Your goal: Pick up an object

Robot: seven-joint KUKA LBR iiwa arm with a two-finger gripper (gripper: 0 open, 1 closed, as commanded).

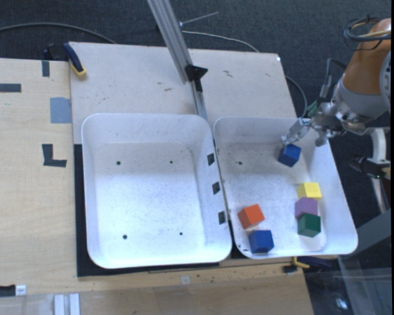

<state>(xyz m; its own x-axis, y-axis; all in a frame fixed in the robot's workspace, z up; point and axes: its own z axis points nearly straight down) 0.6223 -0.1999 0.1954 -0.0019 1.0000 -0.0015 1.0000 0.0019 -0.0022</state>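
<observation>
My gripper (305, 140) hangs over the far right part of the right bin (335, 176), its two fingers spread apart and nothing between them. A small blue cube (289, 155) sits tilted just below and left of the left fingertip (290, 138), outside the gap. Further toward the front of the same bin lie a yellow cube (309, 189), a purple cube (306, 206), a green cube (309, 224), an orange cube (251, 216) and a second blue cube (261, 241).
The left bin (92, 176) adjoins the right one along a shared middle wall. A slanted metal post (174, 31) rises behind the bins. A yellow-and-blue tool (74, 59) lies at the bench's far left corner.
</observation>
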